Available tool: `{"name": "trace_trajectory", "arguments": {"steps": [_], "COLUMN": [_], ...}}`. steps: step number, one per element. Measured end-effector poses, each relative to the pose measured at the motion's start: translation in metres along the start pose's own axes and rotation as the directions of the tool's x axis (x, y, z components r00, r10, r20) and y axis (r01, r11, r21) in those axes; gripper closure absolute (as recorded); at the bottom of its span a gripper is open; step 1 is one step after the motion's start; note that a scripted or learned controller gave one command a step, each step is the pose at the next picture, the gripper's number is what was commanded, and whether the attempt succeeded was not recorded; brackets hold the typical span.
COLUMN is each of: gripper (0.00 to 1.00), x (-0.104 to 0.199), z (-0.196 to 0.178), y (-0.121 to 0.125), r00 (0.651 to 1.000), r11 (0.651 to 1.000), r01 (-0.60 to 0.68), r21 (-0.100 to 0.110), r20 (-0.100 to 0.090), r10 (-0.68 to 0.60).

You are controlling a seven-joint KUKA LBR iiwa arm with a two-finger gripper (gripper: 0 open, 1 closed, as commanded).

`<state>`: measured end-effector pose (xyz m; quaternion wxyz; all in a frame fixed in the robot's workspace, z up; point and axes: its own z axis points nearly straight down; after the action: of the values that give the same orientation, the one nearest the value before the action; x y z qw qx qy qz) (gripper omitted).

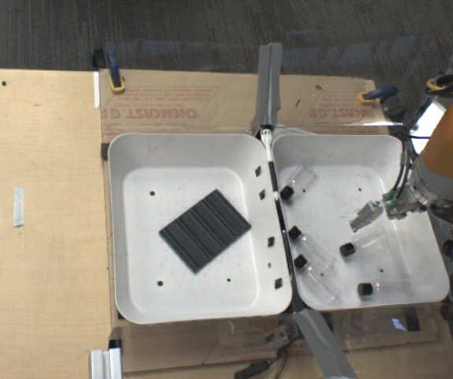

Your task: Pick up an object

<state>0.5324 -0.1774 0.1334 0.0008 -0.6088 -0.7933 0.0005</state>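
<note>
Bench (37, 133) | L bin (120, 212): ribbed pad (205, 230) | R bin (416, 290): vials | end effector (366, 215) state unclear

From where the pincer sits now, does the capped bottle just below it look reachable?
Probably yes. The pincer hangs in the right bin, with the clear bottle lying close beneath it, apart from the other bottles, and nothing lies between them.

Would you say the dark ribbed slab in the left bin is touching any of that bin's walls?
Apart. In the camera view the ribbed slab lies flat mid-floor of the left bin, with bare white floor showing on all sides of it.
</note>
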Motion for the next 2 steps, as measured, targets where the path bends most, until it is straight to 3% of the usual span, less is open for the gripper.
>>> {"name": "trace_trajectory", "arguments": {"steps": [1,2], "gripper": [0.00,1.00], "x": [0.0167,0.0158], "z": [0.0423,0.0333], "y": [-0.0194,-0.0193], "r00": [1.000,1.000], "r11": [1.000,1.000], "r01": [0.026,0.022], "r21": [0.000,-0.002], "r20": [0.000,0.000], "r10": [-0.026,-0.022]}}
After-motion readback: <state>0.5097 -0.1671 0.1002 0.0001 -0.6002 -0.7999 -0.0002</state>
